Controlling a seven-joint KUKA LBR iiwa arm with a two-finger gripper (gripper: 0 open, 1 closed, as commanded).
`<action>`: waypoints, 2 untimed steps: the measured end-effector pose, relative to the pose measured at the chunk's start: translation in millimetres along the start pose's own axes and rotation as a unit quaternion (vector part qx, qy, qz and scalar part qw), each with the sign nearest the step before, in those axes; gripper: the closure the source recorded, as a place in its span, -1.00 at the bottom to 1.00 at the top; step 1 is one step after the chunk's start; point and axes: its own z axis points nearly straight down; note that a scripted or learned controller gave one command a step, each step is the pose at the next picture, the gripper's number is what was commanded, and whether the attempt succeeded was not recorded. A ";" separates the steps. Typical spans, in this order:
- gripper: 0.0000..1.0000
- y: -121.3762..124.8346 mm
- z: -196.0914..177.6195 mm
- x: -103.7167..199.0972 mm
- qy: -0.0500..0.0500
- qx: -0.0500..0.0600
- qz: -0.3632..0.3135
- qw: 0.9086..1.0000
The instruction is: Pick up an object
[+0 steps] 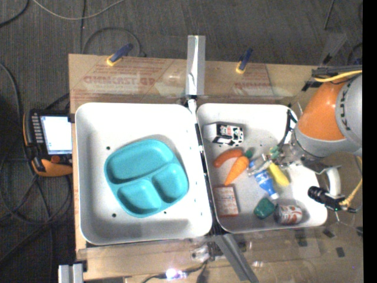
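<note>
White shallow plastic bins (88, 158) side by side, left one holding a turquoise three-compartment plastic tray (147, 177); grey-and-orange arm's gripper (281, 157) low over right bin clutter, open or shut cannot tell; yellow banana-like toy (278, 174) just beside it, long axis diagonal, pointing lower-right; crowding blue bottle (266, 183) likely risks a slip or double grab.

Turquoise three-compartment plastic tray (147, 176) in a shallow white bin (88, 152); at its 3 o'clock — orange carrot-shaped toy (237, 167), yellow banana-shaped toy (278, 175), black-and-white patterned card (229, 133).
</note>
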 end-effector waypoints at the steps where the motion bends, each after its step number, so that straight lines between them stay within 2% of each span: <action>1: 1.00 0.5 -8.3 2.1 0.002 0.000 -0.001 1.000; 2: 1.00 40.3 -134.4 33.1 -0.001 0.001 0.018 1.000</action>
